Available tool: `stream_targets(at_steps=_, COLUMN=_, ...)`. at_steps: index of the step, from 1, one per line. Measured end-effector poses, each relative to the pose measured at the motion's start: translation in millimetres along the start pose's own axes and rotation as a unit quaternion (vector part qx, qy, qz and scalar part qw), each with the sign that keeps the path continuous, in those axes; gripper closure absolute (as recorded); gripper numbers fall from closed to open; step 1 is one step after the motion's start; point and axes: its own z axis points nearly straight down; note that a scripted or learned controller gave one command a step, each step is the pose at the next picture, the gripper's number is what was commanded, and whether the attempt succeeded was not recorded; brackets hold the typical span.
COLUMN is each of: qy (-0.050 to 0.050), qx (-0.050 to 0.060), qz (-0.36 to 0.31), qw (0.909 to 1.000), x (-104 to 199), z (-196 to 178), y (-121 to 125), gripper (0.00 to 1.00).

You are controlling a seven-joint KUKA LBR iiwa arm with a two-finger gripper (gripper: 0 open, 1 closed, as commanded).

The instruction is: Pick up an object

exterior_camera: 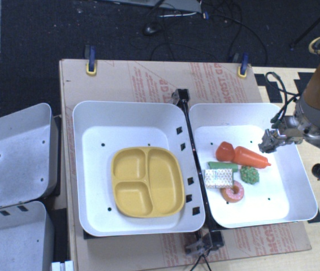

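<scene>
While the claw (268, 141) hangs over the right bin (295, 199), just past the carrot's tip, I can't tell whether it's clenched or released. The toy food sits bunched mid-bin: an orange carrot (251, 157) touching a red tomato (224, 151), with a green bean (223, 166), a speckled white block (219, 178), broccoli (249, 175) and a pink doughnut (232, 192) just below. The left bin (92, 168) holds a yellow divided plate (147, 181); both rest on a cardboard-covered surface (137, 78) over dark floor (30, 33), with bare white bin floor all round the pile.
</scene>
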Motion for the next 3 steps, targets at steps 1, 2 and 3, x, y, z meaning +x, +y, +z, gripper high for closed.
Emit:
stream_targets(at_steps=1, qy=0.002, qx=0.004, qz=-0.003, qw=1.0, x=61, z=4, y=-6, gripper=1.0)
stream_targets(at_steps=2, qy=0.002, qx=0.004, qz=-0.002, qw=1.0, x=109, z=11, y=-19, gripper=1.0)
stream_targets(at_steps=3, qy=0.002, qx=0.004, qz=-0.003, qw=1.0, x=161, z=16, y=-30, gripper=1.0)
